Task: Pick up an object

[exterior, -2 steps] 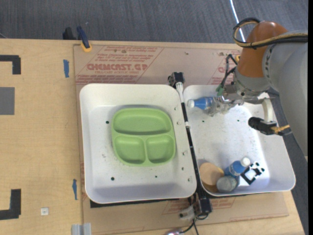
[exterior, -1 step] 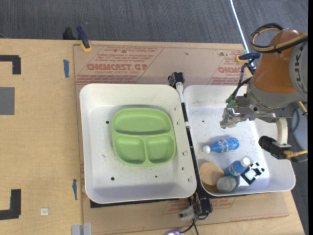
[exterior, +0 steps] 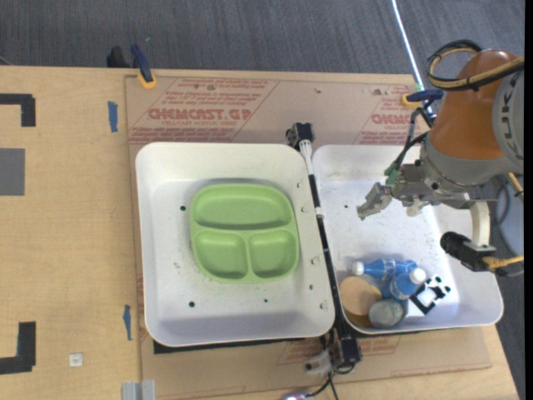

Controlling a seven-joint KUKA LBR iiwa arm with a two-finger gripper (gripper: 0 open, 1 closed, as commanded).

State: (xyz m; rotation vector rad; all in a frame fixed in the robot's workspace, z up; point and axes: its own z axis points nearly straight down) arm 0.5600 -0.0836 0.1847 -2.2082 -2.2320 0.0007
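My gripper (exterior: 390,206) hangs over the upper middle of the right bin (exterior: 350,177), its two fingers spread apart with nothing between them. Down in that bin's front corner lies a cluster: a blue plastic bottle (exterior: 390,275) with a white cap, a tan round disc (exterior: 358,297), a grey round lid (exterior: 386,312) and a small black-and-white piece (exterior: 431,294). The gripper stands well behind this cluster and touches none of it.
A green divided plate (exterior: 245,232) lies in the middle of the left bin (exterior: 158,223). A black rail (exterior: 316,215) runs between the two bins. The arm's orange band (exterior: 475,107) and grey wrist overhang the right bin's far right side.
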